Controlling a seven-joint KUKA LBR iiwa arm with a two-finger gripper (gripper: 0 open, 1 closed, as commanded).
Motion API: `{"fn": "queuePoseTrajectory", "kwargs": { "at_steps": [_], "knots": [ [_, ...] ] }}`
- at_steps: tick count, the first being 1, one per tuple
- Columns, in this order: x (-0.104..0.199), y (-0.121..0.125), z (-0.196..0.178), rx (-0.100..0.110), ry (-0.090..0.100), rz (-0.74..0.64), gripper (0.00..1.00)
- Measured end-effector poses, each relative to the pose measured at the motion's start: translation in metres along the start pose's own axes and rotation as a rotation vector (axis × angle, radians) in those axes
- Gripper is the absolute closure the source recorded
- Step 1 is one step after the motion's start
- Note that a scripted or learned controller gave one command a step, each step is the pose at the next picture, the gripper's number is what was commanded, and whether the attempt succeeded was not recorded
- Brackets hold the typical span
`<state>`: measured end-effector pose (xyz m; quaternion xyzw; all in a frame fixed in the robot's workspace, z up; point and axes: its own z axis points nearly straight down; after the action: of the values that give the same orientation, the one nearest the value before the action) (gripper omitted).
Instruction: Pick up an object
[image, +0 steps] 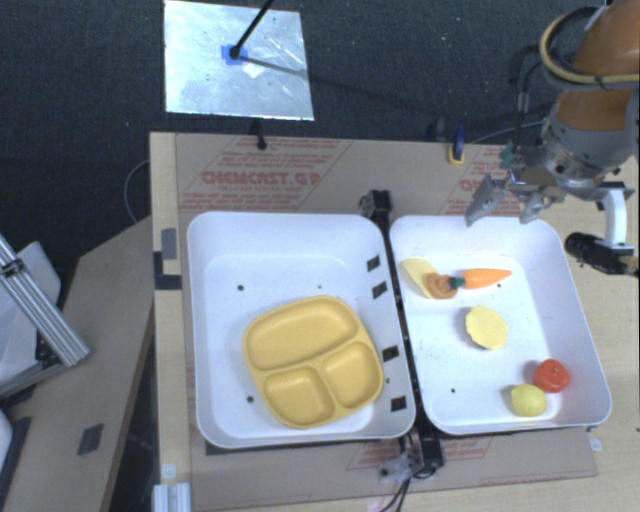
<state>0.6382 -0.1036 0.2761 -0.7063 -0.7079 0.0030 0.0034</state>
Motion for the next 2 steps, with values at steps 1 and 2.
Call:
{"fn": "queuePoseTrajectory", "kwargs": {
  "at_steps": [1,2],
  "knots": [
    [0.0,0.002,-0.006,-0.011,-0.001,-0.002,0.0],
    [0.002,0.003,0.035,-0.008,-0.001,-0.001,0.0]
  ]
}}
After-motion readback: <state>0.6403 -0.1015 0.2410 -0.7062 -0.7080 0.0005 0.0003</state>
